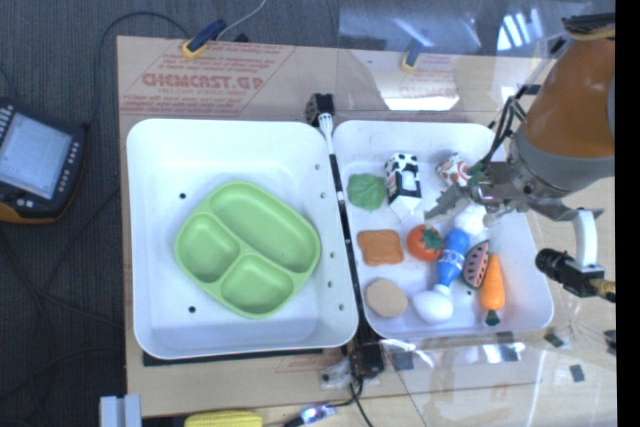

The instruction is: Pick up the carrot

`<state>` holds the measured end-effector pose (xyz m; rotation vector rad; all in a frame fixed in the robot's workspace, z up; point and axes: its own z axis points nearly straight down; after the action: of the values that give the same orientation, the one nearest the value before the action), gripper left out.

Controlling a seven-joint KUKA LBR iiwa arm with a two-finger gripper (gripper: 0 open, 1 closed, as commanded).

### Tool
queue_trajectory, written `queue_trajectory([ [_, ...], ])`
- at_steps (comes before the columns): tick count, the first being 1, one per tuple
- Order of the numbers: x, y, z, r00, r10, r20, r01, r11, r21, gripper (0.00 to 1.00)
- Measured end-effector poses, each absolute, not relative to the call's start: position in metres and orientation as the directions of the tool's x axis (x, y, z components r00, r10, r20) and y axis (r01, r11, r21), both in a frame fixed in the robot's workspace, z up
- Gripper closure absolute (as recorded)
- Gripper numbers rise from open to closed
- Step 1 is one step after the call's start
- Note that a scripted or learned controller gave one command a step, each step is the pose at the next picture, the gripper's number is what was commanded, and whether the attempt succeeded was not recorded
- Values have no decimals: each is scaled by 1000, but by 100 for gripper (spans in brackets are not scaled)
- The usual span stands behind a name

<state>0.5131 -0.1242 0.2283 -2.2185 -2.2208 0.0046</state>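
The gripper (452,202) hangs over the upper middle of the right bin (520,315), at the right of the frame, its grey fingers slanting down toward the left; whether they are open or closed cannot be told, and nothing shows between them. Just below it lies a blue and white bottle-shaped toy (449,265), tilted, with a red tomato (424,242) touching its left side. To the right of the bottle is a watermelon slice (476,265), and the carrot (492,286) lies just beside that, in the bin's lower right corner, orange with its green end pointing down. Left of the gripper are a black and white toy (403,176) and a green leafy piece (366,192). Lower left in this bin sit an orange square (379,247) and a tan round piece (386,297). The left bin (160,155) holds a green divided plate (248,247).
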Motion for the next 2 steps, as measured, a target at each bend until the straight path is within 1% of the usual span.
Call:
queue_trajectory([
  [1,481,-226,163,-97,995,-1,995,97,-7,0],
  [2,489,-215,96,-186,983,10,983,186,6,0],
])
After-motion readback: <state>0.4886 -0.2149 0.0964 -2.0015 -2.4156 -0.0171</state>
